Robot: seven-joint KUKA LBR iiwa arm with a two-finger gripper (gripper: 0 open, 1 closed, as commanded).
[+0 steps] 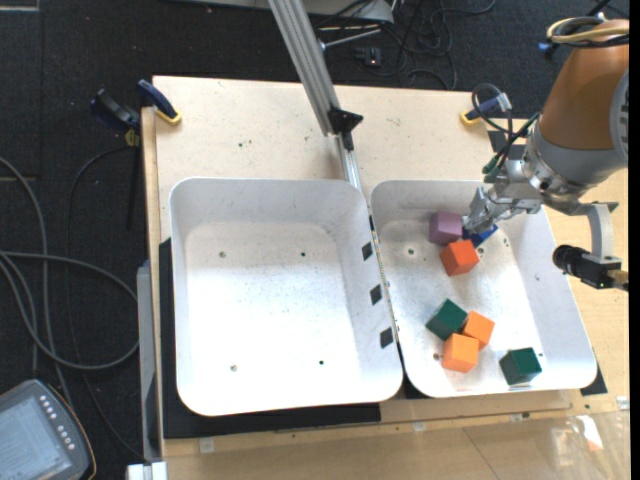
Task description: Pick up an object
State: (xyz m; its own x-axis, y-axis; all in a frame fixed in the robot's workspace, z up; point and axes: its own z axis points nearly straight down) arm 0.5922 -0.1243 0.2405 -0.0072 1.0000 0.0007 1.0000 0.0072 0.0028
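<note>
From my console I see the gripper [478,222] low over the back of the right bin [560,308], its tip hard against a purple block [446,228] and an orange block [460,257]. I cannot tell how its fingers stand; a small blue piece [487,234] shows at the tip, and I can't say whether it is part of the tool or an object. The purple block lies just left of the tip, a dull lilac cube, and the orange one touches it on the near side, bright, tilted a little.

Further forward in the same bin I see a cluster: a dark green block [446,319] touching two more orange blocks [479,328] [460,352], and another dark green block [520,365] apart near the front right corner.

The left bin [200,268] sits beside it, white and speckled. Both rest on a pale wooden bench [260,128] with clamps [160,101] at its back corners. An aluminium pole [305,48] slants up from between the bins. Around the bench lies dark carpet with cables [50,268], and a pendant [40,433] lies at lower left
</note>
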